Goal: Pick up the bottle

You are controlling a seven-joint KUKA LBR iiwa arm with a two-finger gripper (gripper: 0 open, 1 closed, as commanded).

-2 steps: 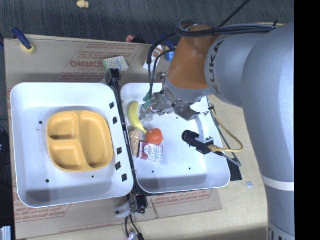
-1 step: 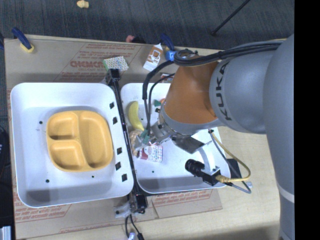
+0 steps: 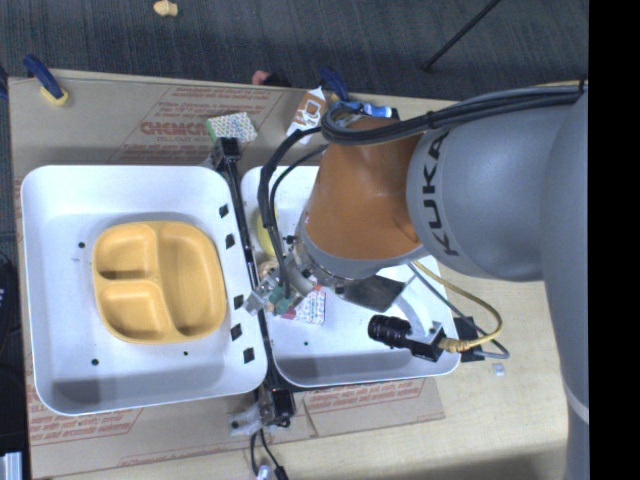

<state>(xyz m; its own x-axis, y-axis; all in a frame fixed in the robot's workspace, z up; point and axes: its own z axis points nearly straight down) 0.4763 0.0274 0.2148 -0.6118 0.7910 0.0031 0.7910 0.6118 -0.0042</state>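
My gripper (image 3: 277, 293) is low in the right bin (image 3: 340, 368), close to its left wall, under the orange band of the arm (image 3: 365, 198). A small patterned packet (image 3: 312, 308) lies right beside it. A pale yellow object (image 3: 264, 233), possibly the bottle, peeks out at the bin's left wall just behind the gripper; the arm hides most of it. I see nothing clearly held.
The left bin (image 3: 50, 208) holds a yellow divided plate (image 3: 160, 278). A black plug and cable (image 3: 400, 333) hang over the right bin's front. Cards and clips (image 3: 232, 126) lie on the cardboard behind the bins. The arm covers most of the right bin.
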